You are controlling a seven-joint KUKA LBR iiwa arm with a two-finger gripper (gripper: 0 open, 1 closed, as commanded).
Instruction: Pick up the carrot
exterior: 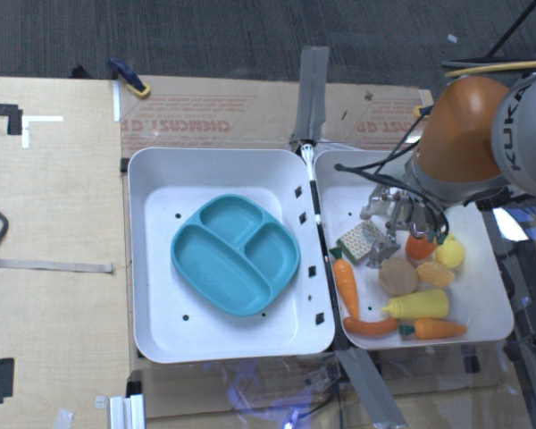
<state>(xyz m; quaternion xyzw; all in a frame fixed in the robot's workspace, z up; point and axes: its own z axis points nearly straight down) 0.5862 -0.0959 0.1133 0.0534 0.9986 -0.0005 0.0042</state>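
Observation:
An orange carrot with a green stub [439, 330] lies along the front wall of the right bin [493, 280]. A second long orange piece [345, 286], carrot-like, lies against that bin's left wall, and a reddish-orange curved piece [371, 326] sits at the front left corner. My gripper [395, 226] hangs over the middle of the right bin, above and behind the pile of toy food, apart from both carrot-like pieces. Nothing shows in its grasp.
Around the gripper lie a checkered pale block [359, 239], a red-orange round piece [420, 247], a yellow lemon [449, 254], a beige disc [398, 276] and a yellow bottle shape [417, 306]. The left bin [147, 266] holds a blue divided plate [237, 255].

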